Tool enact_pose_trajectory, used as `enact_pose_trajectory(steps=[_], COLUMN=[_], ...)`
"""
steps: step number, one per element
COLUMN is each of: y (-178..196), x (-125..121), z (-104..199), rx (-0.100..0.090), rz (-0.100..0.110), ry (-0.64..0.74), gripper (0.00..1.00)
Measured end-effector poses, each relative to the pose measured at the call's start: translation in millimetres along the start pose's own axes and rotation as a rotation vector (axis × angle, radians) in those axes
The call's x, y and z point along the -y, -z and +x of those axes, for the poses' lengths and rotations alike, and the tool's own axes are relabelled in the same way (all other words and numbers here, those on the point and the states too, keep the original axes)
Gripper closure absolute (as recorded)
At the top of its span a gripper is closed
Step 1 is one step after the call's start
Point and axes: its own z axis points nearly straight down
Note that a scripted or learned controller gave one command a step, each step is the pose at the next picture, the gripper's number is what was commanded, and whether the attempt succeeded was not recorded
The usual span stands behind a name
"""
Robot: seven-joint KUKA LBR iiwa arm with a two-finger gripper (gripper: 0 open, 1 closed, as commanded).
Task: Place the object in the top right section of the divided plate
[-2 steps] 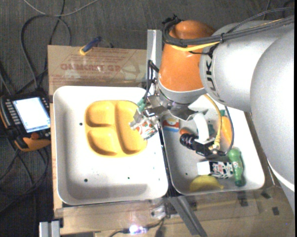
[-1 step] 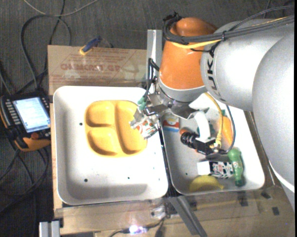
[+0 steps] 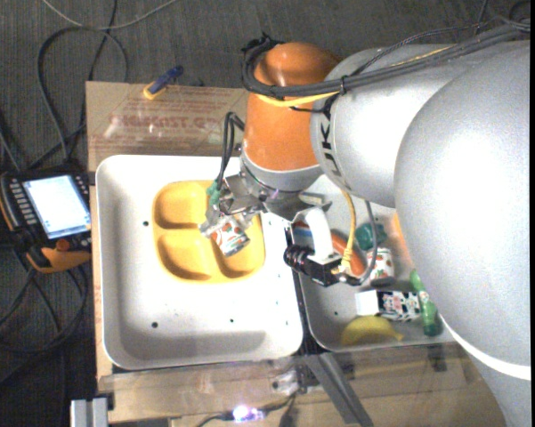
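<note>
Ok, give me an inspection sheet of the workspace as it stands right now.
Surface: left white bin holds the plate; right bin holds spare items.
Job's things: yellow divided plate; small red-and-white object over its right side, at the pincer.
Clutter: banana, small carton, green items in the right bin.
Pincer: pincer above the plate, object at its tip; grip unclear.
Cables: yellow cable along the wrist; loose cables on the floor.
Surroundings: handheld pendant left of the bench; cardboard sheet behind the bins.
</note>
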Motion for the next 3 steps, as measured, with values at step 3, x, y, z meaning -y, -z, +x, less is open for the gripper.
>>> enact_pose_trajectory(steps=[3], y=[-3.2], x=[-90.9], z=[42.7], rx=[0.004], rz=[-0.002], ry=[-0.119], gripper=[1.0])
